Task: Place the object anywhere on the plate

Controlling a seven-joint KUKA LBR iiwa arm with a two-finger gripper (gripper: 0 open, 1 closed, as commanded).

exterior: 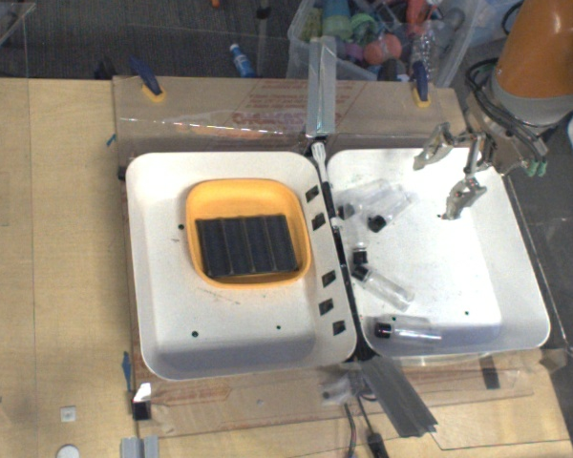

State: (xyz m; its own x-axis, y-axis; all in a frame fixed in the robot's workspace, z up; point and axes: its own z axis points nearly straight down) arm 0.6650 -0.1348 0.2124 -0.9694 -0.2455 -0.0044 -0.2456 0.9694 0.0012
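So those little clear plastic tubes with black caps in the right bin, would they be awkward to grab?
Probably. The clear plastic tubes with black caps look round and smooth, so they may roll or slip when nudged. They seem thin and light, likely skidding across the white right bin rather than staying put.

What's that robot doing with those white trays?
A robot arm reaches in from the right, and its gripper hangs open over the right bin with nothing between its fingers. Several small clear tubes with black caps lie scattered in that bin. In the left bin sits a yellow plate with a dark ridged object lying on it. No tube has been picked up yet.
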